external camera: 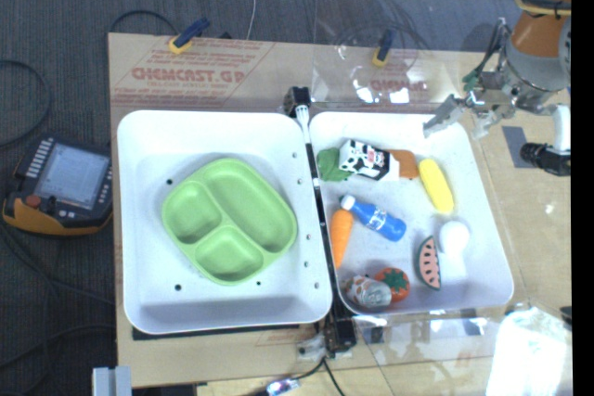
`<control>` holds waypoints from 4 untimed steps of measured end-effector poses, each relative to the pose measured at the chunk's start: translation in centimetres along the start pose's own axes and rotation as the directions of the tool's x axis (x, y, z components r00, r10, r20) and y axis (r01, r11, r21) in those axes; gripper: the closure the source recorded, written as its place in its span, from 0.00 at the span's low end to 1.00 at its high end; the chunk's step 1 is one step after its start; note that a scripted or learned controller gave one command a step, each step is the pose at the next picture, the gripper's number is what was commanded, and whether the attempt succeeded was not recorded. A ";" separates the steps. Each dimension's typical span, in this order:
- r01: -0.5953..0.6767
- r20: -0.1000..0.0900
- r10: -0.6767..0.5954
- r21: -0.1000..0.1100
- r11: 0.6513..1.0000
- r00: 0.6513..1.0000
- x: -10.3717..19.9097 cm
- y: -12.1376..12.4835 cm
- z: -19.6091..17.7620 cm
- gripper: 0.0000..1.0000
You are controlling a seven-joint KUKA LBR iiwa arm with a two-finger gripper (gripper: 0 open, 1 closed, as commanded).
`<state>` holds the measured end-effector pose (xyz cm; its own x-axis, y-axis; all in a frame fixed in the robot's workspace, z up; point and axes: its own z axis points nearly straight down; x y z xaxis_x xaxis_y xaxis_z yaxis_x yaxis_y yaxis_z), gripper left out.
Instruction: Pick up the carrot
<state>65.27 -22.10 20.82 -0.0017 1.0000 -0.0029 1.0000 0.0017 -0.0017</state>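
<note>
The gripper [452,113] hung over the right bin's [490,227] upper right corner; its fingers were too blurred to tell how they stood, and the arm [543,9] was cut off at the frame edge. The left bin [139,199] held a green divided plate [229,219]. The carrot [341,235] lay against the right bin's left wall (tip downward), beside a blue bottle [376,219]. A crumpled item [369,291] near the bin's front could not be identified.

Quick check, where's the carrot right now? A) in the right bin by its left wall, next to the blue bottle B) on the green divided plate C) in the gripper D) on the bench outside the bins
A: the carrot lies in the right bin along its left wall, beside the blue bottle, while the gripper is up at the bin's far right corner.
</note>
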 end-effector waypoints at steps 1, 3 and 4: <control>0.117 0.002 -0.117 -0.006 0.993 0.993 5.4 -6.2 11.3 0.00; -0.154 -0.005 0.154 -0.005 0.988 0.988 21.4 -11.5 2.1 0.00; -0.131 0.000 0.131 0.008 0.991 0.991 20.6 -17.1 2.6 0.00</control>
<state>48.13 -1.58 18.21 0.1294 0.9916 -0.0030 0.9916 -0.1294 -0.0089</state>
